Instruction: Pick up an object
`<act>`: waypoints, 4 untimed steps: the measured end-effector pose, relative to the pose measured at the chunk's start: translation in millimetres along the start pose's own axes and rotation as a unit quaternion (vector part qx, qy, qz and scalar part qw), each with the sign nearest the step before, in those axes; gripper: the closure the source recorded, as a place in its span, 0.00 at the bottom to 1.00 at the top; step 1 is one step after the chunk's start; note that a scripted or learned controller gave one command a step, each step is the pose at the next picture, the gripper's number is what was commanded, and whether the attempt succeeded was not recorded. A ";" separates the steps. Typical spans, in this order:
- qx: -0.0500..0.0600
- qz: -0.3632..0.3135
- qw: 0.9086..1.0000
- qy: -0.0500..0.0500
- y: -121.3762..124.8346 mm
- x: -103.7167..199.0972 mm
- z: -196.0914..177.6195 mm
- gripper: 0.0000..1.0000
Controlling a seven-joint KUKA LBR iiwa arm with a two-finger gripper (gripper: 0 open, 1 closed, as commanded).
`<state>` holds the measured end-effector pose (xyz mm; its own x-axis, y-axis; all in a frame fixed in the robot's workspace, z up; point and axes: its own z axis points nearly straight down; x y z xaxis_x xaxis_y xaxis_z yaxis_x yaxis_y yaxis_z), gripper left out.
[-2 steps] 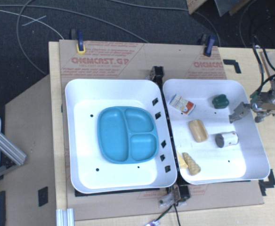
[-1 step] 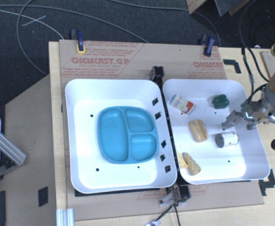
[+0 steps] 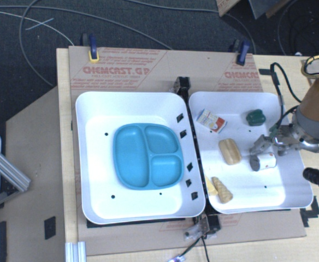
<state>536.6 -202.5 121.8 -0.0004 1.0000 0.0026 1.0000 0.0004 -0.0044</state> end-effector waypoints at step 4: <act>-0.004 0.000 1.000 -0.002 5.7 -3.3 -88.8 1.00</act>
